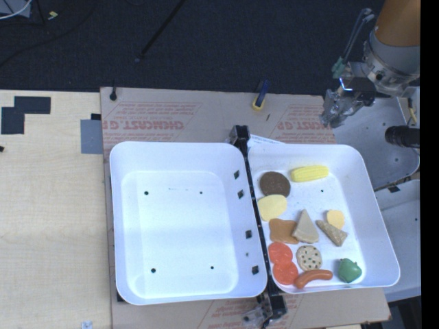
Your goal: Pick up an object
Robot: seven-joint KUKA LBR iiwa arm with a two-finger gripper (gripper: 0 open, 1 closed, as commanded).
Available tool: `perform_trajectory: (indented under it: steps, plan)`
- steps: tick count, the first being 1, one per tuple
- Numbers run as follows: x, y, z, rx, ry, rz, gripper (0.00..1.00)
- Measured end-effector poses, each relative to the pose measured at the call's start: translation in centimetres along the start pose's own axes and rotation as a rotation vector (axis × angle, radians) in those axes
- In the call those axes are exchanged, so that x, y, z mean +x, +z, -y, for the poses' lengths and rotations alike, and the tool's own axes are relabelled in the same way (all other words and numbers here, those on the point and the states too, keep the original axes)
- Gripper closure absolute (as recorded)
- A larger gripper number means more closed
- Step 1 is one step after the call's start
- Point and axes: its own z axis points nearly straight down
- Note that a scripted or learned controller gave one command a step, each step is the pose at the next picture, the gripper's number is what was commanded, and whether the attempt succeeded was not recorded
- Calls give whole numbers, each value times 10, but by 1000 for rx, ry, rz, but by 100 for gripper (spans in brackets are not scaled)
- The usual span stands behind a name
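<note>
White plastic made up both bins on the bench. The left bin (130,218) sat beside the right bin (374,204), and black clips joined them along the middle.

All the toy food lay in the right bin. A yellow corn cob (309,174) lay near the far wall. A round brown patty (274,183) sat just left of it. Below the patty was a pale yellow chip (272,206), touching a brown bread piece (281,231). A tan wedge (306,227) leaned against that bread piece. To the right were a small yellow round piece (335,218) and a brown crust piece (334,234), close together. Two red tomato slices (282,262) lay near the front left corner of that bin. A cookie with dark chips (309,257) sat next to them. A sausage (313,277) lay along the front wall, and a green pepper (350,270) sat near the front right corner.

The gripper (334,112) hung up high at the far right, past the back edge of the right bin and well away from the food. It was over the brown cardboard (158,118) under the bins. Nothing was between its fingers. I could not tell if the fingers were apart or together, because they looked too small and dark.
</note>
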Motion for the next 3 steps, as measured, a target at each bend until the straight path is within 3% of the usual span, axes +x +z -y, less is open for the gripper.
perform_trajectory:
  steps: [1,2,3]
  plan:
    - [44,-184,14,-33,-2,5,100]
    - [154,84,-2,-4,-1,3,100]
    - [176,-11,-2,-24,1,3,100]
